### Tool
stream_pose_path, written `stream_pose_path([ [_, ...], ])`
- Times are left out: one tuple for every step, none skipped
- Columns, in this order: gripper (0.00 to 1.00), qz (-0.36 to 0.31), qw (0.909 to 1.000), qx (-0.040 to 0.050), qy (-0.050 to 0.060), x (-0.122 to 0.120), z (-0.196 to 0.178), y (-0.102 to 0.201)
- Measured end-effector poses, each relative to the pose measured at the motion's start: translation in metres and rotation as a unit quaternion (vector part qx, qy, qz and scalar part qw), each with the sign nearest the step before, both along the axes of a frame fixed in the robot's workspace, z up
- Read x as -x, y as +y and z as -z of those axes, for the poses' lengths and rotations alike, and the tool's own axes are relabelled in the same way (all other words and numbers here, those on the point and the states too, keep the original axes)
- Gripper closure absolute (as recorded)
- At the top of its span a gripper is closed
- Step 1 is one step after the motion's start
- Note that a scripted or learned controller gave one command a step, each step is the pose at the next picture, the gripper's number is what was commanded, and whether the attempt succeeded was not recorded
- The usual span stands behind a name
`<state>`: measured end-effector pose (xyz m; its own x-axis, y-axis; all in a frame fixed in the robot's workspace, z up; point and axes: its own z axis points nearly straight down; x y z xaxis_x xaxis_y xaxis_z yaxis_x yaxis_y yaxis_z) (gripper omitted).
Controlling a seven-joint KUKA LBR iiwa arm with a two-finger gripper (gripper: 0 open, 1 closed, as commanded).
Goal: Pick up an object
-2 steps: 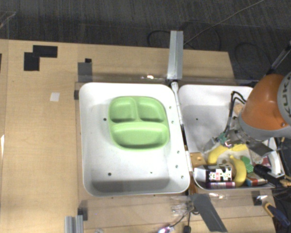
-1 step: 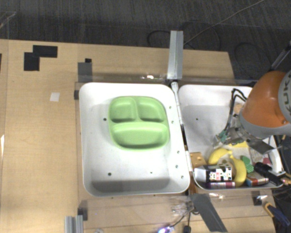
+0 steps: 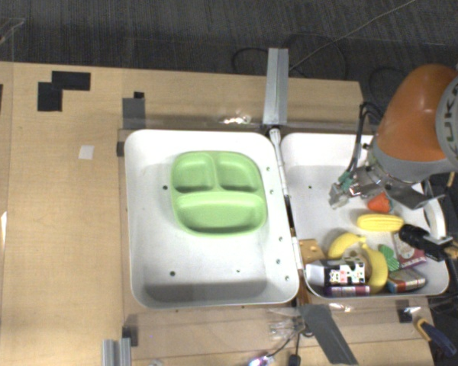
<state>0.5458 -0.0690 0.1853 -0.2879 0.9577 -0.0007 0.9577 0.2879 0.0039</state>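
My gripper (image 3: 341,192) hangs over the middle of the right bin (image 3: 313,158), above bare white floor. Just to its right lies a small orange piece (image 3: 378,203), partly under the wrist. A yellow corn-like piece (image 3: 379,223) lies below that. Nearer the front edge are a banana (image 3: 349,245), a second yellow banana-like piece (image 3: 378,268), a dark box with a printed label (image 3: 343,274), a small green item (image 3: 388,260) and a red-and-dark marker (image 3: 407,284). Nothing shows between the gripper and the bin floor.
The left bin (image 3: 149,204) holds a green divided plate (image 3: 217,191) toward its back. A metal post (image 3: 276,86) stands behind the gap between the bins. The wooden bench (image 3: 53,227) stretches left of the bins.
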Motion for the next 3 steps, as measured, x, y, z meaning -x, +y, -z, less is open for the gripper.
stream_pose_path([
  [1.00,0.143,0.9897,-0.0015,-0.003,-0.002,0.094,-0.022],
  [0.00,0.145,0.9894,0.0005,-0.006,-0.003,0.094,-0.025],
  [0.00,0.155,0.9879,0.0002,-0.006,0.044,0.094,-0.091],
])
